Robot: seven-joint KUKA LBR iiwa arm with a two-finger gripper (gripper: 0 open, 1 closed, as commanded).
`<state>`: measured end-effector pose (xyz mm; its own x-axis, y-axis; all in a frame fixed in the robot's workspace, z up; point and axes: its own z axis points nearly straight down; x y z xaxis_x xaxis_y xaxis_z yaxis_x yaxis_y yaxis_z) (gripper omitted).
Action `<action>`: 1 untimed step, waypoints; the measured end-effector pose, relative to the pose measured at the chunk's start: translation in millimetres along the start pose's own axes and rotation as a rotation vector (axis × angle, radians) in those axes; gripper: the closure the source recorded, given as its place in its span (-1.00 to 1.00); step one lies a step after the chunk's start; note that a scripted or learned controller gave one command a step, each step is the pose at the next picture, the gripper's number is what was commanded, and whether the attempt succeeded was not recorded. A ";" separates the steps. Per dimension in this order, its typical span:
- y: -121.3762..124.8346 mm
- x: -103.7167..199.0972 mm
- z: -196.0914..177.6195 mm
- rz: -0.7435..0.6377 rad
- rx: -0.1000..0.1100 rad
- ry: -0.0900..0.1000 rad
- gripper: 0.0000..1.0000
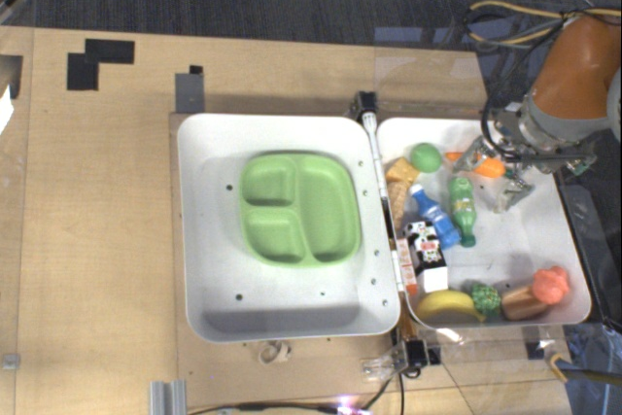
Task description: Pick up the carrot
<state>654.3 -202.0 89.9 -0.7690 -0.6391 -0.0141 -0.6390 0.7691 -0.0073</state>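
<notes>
Carrot (489,167) lies in the right bin (573,238), an orange piece near the bin's far wall, directly at the fingers (498,172), apparently between the 2 of them. Its long axis seems to run roughly left to right in the camera view, though it is partly hidden. Whether the fingers are closed on it or merely straddling it, I cannot tell. A green bottle (462,207) stands just left of them.

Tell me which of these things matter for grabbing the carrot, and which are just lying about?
Job: carrot, claw, right bin.

Lying about: green plate, left bin, green ball, green bottle, blue bottle, banana, broccoli, pink toy.
</notes>
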 end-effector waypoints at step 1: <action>-16.2 -14.3 -77.2 -0.015 0.010 -0.002 -1.00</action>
